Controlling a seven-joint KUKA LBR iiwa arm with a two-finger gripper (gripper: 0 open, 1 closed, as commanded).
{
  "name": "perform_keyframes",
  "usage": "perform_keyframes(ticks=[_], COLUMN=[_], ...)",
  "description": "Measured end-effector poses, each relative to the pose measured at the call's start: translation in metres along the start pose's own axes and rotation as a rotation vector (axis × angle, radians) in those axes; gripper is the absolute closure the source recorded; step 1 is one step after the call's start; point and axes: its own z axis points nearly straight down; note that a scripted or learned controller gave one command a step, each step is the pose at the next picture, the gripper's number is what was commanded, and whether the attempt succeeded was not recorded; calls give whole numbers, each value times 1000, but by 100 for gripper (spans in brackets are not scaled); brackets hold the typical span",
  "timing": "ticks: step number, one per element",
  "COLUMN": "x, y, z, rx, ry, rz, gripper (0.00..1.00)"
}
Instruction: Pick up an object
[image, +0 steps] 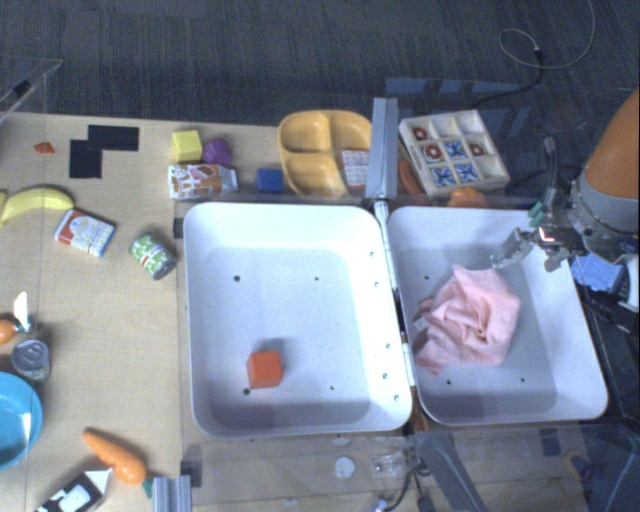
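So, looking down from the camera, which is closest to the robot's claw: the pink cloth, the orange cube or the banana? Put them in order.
From the gripper, at the right bin's far edge:
1. Pink cloth, just below it in the right bin.
2. Orange cube, in the left bin's near part.
3. Banana, on the bench at far left.

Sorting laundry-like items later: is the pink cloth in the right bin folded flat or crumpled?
Crumpled: the pink cloth lies bunched in uneven folds on the right bin floor.
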Motion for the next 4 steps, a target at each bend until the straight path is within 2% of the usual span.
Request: perform_keyframes(ticks=[1, 2, 3, 4], x=[26, 70, 58, 81], y=[-41, -17, 14, 43], z=[100, 109, 110, 110], rx=[-2, -20, -17, -16], ry=[0, -4, -2, -4], rz=[-12, -82, -114, -155], gripper=[0, 0, 0, 0])
